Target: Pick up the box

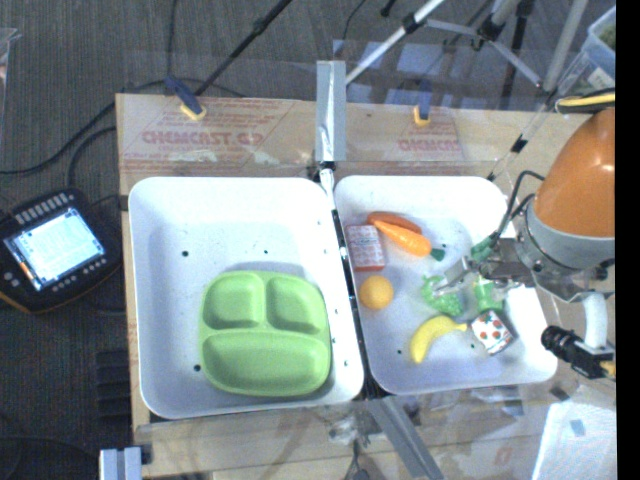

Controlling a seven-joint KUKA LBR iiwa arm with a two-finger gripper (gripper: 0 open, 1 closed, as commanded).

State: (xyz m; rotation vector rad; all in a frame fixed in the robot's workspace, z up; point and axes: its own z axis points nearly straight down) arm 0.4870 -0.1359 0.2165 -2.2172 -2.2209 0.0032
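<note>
**Arm over the right bin, box by the divider**

From above, the box (pixel 364 247), small and red and white, lies flat at the right bin's (pixel 420 190) left wall, beside a carrot (pixel 400 233) and above an orange (pixel 376 293). The gripper (pixel 466 276) sits well apart, among green pieces (pixel 441 292) near a banana (pixel 433 336) and a dice (pixel 491 333); its grip cannot be told. A green divided plate (pixel 266 334) rests in the left bin (pixel 160 268).

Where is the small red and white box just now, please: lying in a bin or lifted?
Lying in a bin: the small red and white box rests flat on the right white bin floor, against its left wall.
</note>
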